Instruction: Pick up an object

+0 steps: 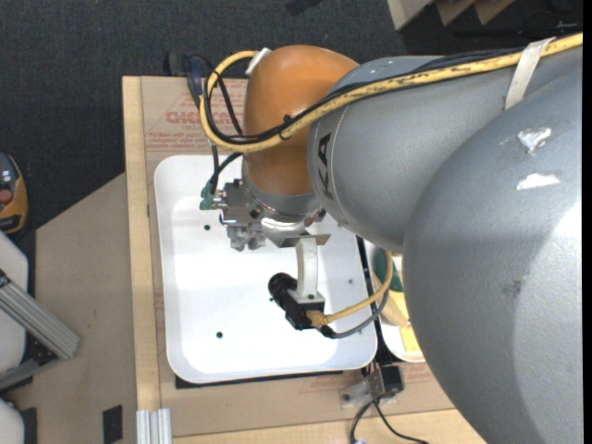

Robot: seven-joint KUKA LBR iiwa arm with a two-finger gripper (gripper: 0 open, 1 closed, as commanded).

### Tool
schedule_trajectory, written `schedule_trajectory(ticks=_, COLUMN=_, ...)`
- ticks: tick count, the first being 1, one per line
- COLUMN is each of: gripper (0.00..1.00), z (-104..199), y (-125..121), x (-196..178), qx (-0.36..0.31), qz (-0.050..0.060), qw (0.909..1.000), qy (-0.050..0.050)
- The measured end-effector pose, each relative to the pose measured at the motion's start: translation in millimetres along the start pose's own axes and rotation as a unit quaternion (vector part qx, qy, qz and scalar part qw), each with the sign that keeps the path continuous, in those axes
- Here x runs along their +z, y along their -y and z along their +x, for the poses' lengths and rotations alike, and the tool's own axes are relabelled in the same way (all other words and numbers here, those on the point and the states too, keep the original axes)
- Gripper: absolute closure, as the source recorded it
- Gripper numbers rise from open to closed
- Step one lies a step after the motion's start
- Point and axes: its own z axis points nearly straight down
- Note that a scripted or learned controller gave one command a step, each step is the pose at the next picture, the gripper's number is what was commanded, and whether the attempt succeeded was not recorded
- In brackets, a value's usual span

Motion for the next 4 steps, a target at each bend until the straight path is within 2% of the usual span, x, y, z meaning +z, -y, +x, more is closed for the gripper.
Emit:
schedule_trajectory(ticks=1, gripper=1.0, z=4.6, y=45.0, x=119.2, qx=0.001, qz=0.008, qw=1.0, qy=0.002)
schedule_trajectory(ticks=2, gripper=1.0, z=-3.1, y=40.6, x=72.4, qx=0.002, qz=0.001, qw=1.0, qy=0.001)
schedule_trajectory(ticks=4, gripper=1.0, z=4.5, y=40.0, x=49.9, qx=0.001, qz=0.0, qw=1.0, qy=0.0)
